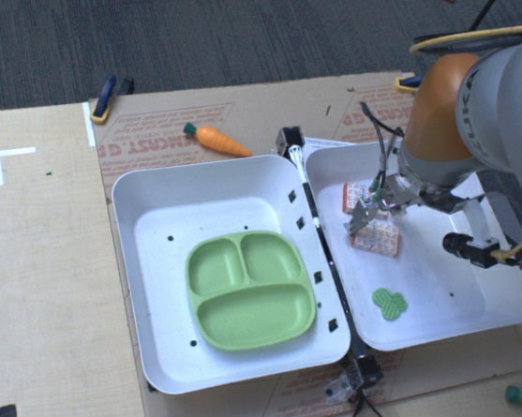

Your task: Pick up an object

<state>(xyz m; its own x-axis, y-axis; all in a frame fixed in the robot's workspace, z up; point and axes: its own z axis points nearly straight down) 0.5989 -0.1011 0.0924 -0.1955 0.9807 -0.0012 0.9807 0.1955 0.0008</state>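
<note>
From my feed the arm [476, 110] is reaching into the right bin [463, 315], with the hand [372, 210] down low right over a small red-and-white packet [376, 236] near the bin's back left. The packet sits on the bin floor, and honestly I can't tell if the hand is clenched or released, too much clutter there. A little green clover-shaped piece [390, 304] sits nearer the front. The left bin [166, 356] has a green divided plate [249, 289]. A toy carrot [218, 140] lies on the worktop [49, 323] behind the bins.
</note>
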